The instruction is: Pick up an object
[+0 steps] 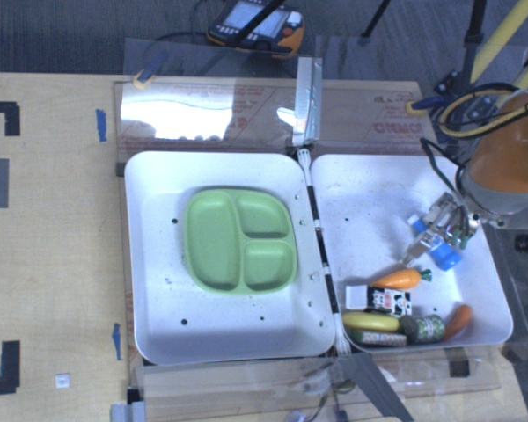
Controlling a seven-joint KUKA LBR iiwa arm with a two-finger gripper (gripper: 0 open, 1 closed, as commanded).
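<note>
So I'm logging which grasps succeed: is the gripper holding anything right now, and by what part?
It cannot be told. The gripper is low in the right bin, right at a blue object, but nothing is clearly seen between its fingers.

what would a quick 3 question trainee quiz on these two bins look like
1. True or false: the green divided plate lies in the left bin.
2. Multiple choice: which item lies nearest the pincer? A) banana B) toy carrot C) green divided plate
3. Fill in: the blue object at the pincer sits in the ____ bin.

Key
1. True. The plate rests in the middle of the left bin.
2. B. The carrot lies just below the pincer in the right bin.
3. Right. Whether the pincer actually grips it cannot be told from this view.
</note>
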